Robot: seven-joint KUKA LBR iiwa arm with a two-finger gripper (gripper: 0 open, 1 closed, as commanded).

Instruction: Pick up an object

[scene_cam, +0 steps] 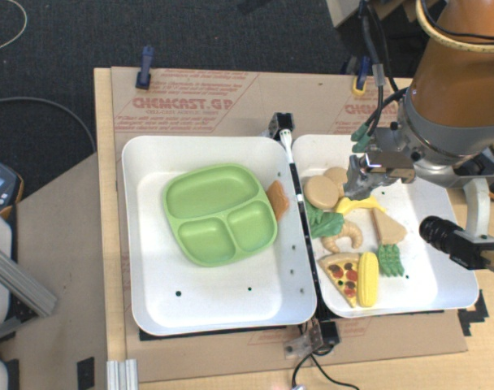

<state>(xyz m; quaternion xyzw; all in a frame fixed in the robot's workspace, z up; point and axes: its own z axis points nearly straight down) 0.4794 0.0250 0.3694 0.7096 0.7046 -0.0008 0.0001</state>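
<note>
Toy foods lie in the right bin (442, 295): a tan round bun (321, 192), a yellow banana (358, 206), green leaves (321, 220), a curled tan croissant (348, 236), a tan wedge (389, 227), a pizza slice (339, 270), a corn cob (367, 279) and a green ridged piece (389, 260). My gripper (359, 182) hangs low over the bin's upper middle, right above the banana and beside the bun. I see nothing held in it.
The left bin (149, 283) holds a green divided plate (220, 214) with an orange-brown piece (278, 200) at its right side. A black rail (300, 218) runs between the bins. A black cylinder (450, 238) juts in over the right bin's right rim.
</note>
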